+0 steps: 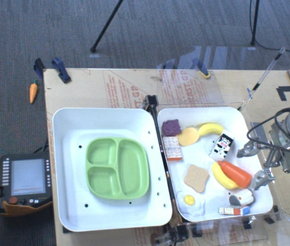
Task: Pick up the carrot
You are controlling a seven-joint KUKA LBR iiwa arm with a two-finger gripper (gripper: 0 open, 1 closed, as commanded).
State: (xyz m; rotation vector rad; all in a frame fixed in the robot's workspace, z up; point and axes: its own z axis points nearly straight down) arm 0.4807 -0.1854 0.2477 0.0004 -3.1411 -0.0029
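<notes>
At bench front, R bin [266, 201]: a small tube [234, 210] lies along the near wall, a fried egg [190, 200] to its left and a white-and-red toy [244, 196] just behind it. A bread slice [196, 178] sits mid-bin.

Just beyond, the carrot [235, 173], orange-red, lies at a slant in the bin's R half, resting on a yellow banana [218, 174], its near end pointing toward the R wall. The gripper [255, 165] reaches in over that wall w/ fingers spread wide, one fingertip [248, 150] behind the carrot's line, the other near the carrot's near end. Nothing is seen between them; whether the near finger touches the carrot can't be told. The grey arm [286, 147], w/ cables, hangs over the bench's R side.

Farther back in the same bin: a cow-print carton [221, 145], a red-and-white box [173, 148], a pale yellow disc [188, 136], a second banana [210, 129] and a purple piece [171, 127].

L bin [68, 132] holds a green divided plate [118, 168]. A control pendant [24, 181] sits on the carpet beside it.

At far L, off the bench, a small carrot-shaped toy [33, 92] lies on the floor near a blue clamp [61, 70]. Tripod legs [109, 19] cross the carpet behind.
</notes>
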